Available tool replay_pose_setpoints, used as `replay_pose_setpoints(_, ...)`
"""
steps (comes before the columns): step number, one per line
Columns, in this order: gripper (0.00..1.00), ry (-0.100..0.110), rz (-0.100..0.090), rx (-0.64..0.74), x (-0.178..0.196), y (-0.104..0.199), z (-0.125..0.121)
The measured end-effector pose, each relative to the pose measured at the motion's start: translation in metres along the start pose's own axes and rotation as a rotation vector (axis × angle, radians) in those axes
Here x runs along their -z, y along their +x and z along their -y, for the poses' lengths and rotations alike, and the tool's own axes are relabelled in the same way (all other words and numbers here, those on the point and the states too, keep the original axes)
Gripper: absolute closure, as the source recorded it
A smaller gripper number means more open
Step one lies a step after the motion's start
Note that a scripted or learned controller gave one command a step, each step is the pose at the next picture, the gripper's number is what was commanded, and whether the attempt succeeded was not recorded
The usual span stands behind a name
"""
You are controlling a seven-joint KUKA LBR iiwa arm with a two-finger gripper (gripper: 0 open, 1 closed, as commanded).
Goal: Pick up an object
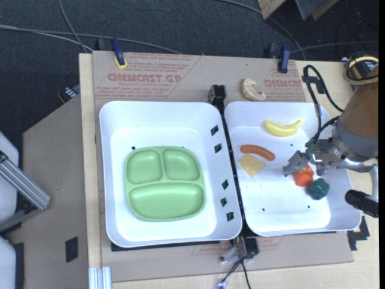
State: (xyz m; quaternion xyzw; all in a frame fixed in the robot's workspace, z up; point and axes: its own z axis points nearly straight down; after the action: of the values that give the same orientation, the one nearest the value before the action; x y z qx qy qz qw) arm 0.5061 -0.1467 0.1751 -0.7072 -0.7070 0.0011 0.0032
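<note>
In the right bin (283, 218) lie a yellow banana (281, 127), a reddish sausage (257, 152), a pale yellow wedge (251, 165), an orange-red object (304, 176) and a dark green object (317, 189). My gripper (304, 163) reaches in from the right and hangs low directly over the orange-red object, partly covering its top. The green object sits just to the gripper's lower right. The banana, sausage and wedge lie apart from it, to the left and the far side.
The left bin (114, 161) holds a green divided plate (165, 182). A beige object (253, 89) lies on the board behind the right bin. Blue clamps (118, 56) (283, 58) stand at the board's back edge. Black cables (316, 86) trail near the arm.
</note>
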Motion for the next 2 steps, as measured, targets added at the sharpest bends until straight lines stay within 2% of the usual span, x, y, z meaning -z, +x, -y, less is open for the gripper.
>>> replay_pose_setpoints(2,0.00,-0.001,0.000,0.000,-0.093,0.007,-0.004)
